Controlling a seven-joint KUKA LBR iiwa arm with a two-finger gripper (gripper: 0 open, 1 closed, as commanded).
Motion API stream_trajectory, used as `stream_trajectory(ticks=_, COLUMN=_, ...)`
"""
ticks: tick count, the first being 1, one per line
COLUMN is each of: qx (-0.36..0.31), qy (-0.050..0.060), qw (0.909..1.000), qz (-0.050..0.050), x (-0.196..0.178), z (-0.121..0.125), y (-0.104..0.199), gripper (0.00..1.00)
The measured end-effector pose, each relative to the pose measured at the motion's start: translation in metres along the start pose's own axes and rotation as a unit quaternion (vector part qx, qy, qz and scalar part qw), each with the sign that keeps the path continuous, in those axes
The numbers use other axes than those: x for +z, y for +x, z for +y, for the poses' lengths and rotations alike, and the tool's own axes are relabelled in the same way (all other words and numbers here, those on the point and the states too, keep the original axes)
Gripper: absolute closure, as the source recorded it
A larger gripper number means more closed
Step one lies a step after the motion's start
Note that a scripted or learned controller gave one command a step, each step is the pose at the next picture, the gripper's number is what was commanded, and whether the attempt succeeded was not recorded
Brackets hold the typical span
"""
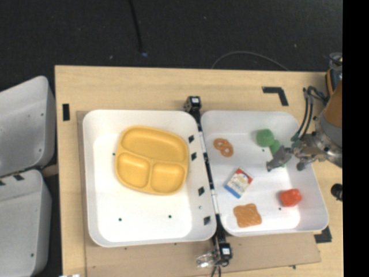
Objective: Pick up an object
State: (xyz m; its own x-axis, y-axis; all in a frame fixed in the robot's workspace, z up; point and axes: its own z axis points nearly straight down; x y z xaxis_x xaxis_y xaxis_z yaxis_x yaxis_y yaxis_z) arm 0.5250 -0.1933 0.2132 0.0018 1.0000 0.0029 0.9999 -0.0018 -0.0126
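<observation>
The right bin (305,215) holds a green toy (264,137), a pretzel (223,148), a small white and blue packet (237,183), a slice of toast (247,215) and a red toy (290,198). My gripper (288,159) hangs over the right part of this bin, just right of and below the green toy and above the red one. Its two grey fingers (276,160) are spread apart with nothing between them.
The left bin (104,224) carries a yellow divided plate (153,160). A black divider rail (205,172) runs between the bins. Cables (308,105) trail by the arm at the right edge of the wooden bench (144,85).
</observation>
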Motion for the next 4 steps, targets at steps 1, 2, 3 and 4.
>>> stream_trajectory(ticks=1, qx=-0.002, qy=-0.006, qw=1.0000, qz=-0.002, x=-0.007, z=0.003, y=0.001, gripper=0.00)
stream_trajectory(ticks=2, qx=-0.001, qy=-0.005, qw=1.0000, qz=-0.002, x=0.056, z=0.005, y=-0.002, gripper=0.00)
stream_trajectory(ticks=3, qx=0.000, qy=-0.007, qw=1.0000, qz=-0.003, x=0.106, z=0.006, y=-0.004, gripper=0.00)
stream_trajectory(ticks=4, qx=0.001, qy=-0.009, qw=1.0000, qz=-0.003, x=0.093, z=0.007, y=-0.005, gripper=1.00)
